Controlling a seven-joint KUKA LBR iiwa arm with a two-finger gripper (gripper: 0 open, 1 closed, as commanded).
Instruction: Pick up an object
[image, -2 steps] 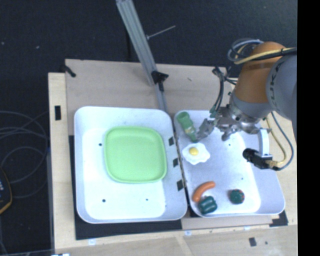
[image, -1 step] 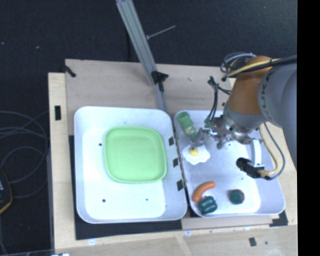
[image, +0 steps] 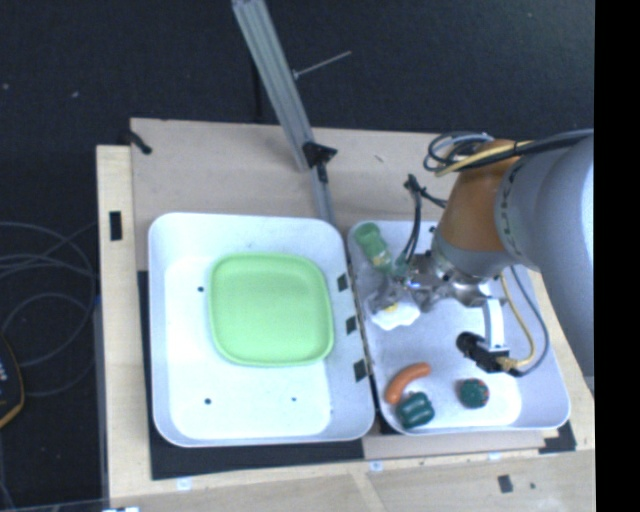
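We see the gripper (image: 405, 290) low in the right white bin (image: 545, 395), right of the frame's middle. A small pale lumpy thing (image: 396, 316) sits just below it, maybe touching. We cannot tell how the pincer stands.

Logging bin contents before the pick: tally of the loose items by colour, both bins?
Green: 4 - plate in left bin, pale green item, green block, dark green ball
Orange: 1 - sausage-shaped piece
White: 1 - small lump near the gripper
Total: 6
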